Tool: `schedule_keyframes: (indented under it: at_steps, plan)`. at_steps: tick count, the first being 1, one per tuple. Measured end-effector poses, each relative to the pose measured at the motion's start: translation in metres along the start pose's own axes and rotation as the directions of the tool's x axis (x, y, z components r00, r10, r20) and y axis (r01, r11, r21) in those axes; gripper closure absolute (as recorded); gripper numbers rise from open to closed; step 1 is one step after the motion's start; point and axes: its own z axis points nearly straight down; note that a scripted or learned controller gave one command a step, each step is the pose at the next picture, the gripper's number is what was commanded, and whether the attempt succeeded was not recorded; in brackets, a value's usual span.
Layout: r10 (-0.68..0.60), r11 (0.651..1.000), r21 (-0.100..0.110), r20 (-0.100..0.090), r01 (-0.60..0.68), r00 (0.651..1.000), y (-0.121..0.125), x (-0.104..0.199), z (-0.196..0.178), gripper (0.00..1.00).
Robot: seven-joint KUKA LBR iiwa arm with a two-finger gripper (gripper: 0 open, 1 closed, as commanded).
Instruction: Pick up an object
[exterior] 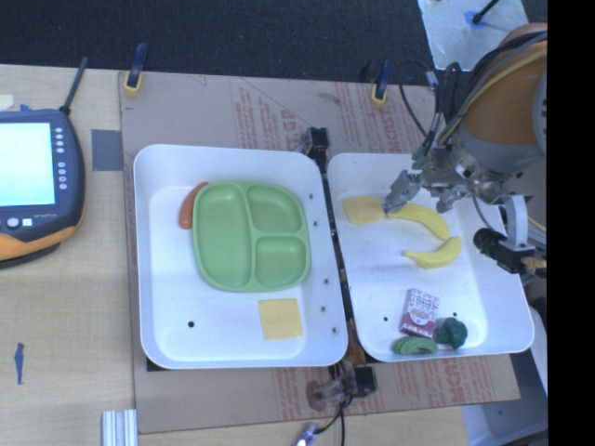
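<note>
Near edge, right bin (516, 342): you had a green leafy toy (414, 346), a darker green one (453, 333) beside it, and a small red-and-white packet (420, 311) just behind them, all well apart from the gripper.

Near edge, left bin (158, 333): a flat yellow square (280, 319) lay in front of the green divided plate (251, 235); an orange piece (189, 206) peeked out at the plate's far-left side.

Middle, right bin: you saw a yellow banana (434, 255), its long axis running roughly across the bin, curved ends turned up.

Gripper (402, 196): it sat low over the far half of the right bin — whether it was wide or narrow, you could not tell from this slant.

Key relation: a second banana (424, 219) lay just beside the gripper, toward the near-right, its long axis slanting down and right; a pale yellow slice (363, 211) lay just to the gripper's left. Either one looked like the likeliest target — nothing showed held.

Far: the grey arm (502, 110) came in from the right; a teach pendant (33, 179) rested on the counter (65, 342) at far left.
</note>
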Motion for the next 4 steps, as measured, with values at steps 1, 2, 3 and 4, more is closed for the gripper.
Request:
schedule_keyframes:
  at_steps: [1,2,3,4]
  plan:
    - [0.003,1.0,-0.003,0.001,-0.003,1.0,-0.013,-0.054,-0.017,0.0]
    - [0.0,1.0,0.001,0.002,0.0,1.0,-0.021,-0.09,0.059,0.0]
    - [0.001,1.0,-0.014,0.009,-0.001,1.0,-0.02,-0.073,0.114,0.0]
    - [0.002,1.0,-0.003,0.0,-0.002,1.0,-0.036,-0.066,0.063,0.0]
